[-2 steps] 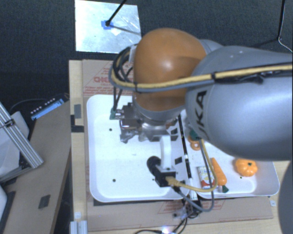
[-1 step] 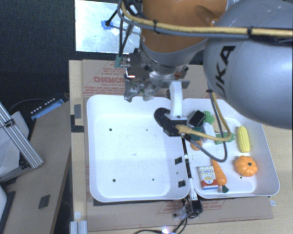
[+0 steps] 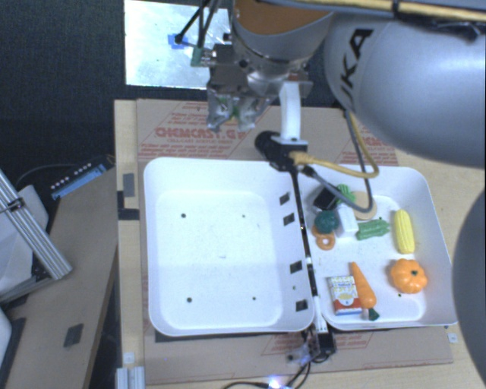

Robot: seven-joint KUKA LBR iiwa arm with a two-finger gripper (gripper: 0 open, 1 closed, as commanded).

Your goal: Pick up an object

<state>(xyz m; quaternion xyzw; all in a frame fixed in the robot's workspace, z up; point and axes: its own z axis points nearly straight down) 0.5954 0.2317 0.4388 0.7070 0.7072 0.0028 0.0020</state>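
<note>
Camera view: fixed overhead, slanted, looked down on bench w/ two shallow white bins side by side.
Arm (image 3: 410,83): grey, big in upper right of frame, orange band (image 3: 277,17) above wrist at top centre.
Gripper (image 3: 230,114): hung beyond far rim of left bin, over brown board w/ red lettering; pointed down. Fingers looked metallic, close together; nothing seen between them. Open or closed: couldn't tell, too blurred.
Left bin (image 3: 163,228): white, few dark specks on floor.
Right bin (image 3: 429,197): white, held all the objs.
Corn (image 3: 404,231): yellow cob, right side of right bin, lying lengthwise.
Pumpkin (image 3: 408,276): orange, just nearer than corn, close to right wall.
Carrot (image 3: 362,287): orange, slanted, near front of right bin, touching the box.
Box (image 3: 344,295): small, red/white carton, front left corner of right bin.
Green veg (image 3: 372,229): pale green piece, just left of corn.
Teal lump (image 3: 327,222): dark green-blue obj, near divider between bins, orange ring (image 3: 325,241) just below it.
Cables (image 3: 357,171): black + yellow, looped over far part of right bin.
Task obj: all pickable things sat in right bin, well apart from gripper.
</note>
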